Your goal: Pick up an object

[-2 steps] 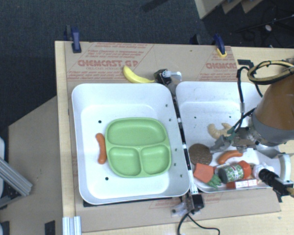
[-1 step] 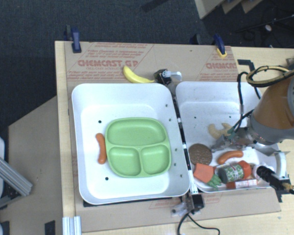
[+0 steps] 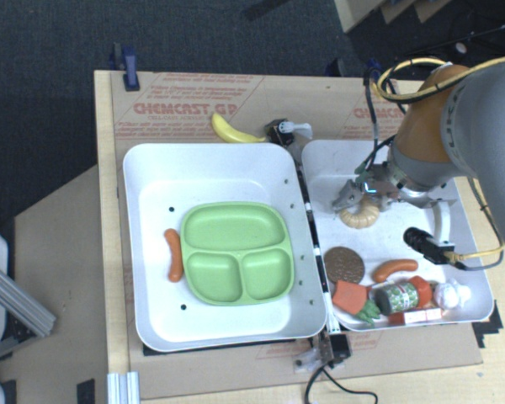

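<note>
My gripper (image 3: 356, 197) reaches down into the right bin (image 3: 328, 162) at its upper middle. It sits right over a tan bagel-like ring (image 3: 359, 217), touching or nearly touching its top edge. Lower in the same bin lie a brown round cookie (image 3: 345, 263), an orange-red sausage (image 3: 394, 268), an orange wedge (image 3: 349, 296) with a green piece (image 3: 370, 310) beside it, and a small bottle (image 3: 408, 295) on its side. The arm's grey body and orange band cover the bin's upper right corner.
The left bin (image 3: 143, 225) holds a green divided tray (image 3: 236, 252) and a second sausage (image 3: 174, 254) to its left. A banana (image 3: 234, 131) lies on the bench behind the left bin. A black cable part (image 3: 425, 242) hangs over the right bin.
</note>
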Robot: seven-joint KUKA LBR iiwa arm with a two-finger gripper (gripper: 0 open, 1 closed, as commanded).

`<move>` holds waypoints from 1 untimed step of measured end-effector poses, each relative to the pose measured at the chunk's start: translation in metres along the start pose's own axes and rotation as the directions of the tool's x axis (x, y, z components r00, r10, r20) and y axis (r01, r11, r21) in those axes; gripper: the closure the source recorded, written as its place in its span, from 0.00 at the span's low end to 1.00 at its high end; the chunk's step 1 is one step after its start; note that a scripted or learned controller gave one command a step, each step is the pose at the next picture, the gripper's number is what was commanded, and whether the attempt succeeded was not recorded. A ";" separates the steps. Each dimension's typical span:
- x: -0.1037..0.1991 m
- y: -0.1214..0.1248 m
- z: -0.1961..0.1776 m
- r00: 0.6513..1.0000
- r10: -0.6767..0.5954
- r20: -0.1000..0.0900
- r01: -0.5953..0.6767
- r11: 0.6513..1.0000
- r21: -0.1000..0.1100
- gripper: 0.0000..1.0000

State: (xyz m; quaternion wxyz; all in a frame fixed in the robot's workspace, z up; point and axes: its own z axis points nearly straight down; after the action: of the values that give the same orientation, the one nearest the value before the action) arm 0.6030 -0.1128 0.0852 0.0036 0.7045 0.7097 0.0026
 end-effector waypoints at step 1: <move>-0.003 -0.004 -0.010 1.000 0.006 0.000 -0.006 1.000 0.005 1.00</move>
State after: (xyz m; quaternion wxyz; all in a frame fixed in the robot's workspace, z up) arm 0.5990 -0.1159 0.0955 0.0018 0.7065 0.7077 0.0008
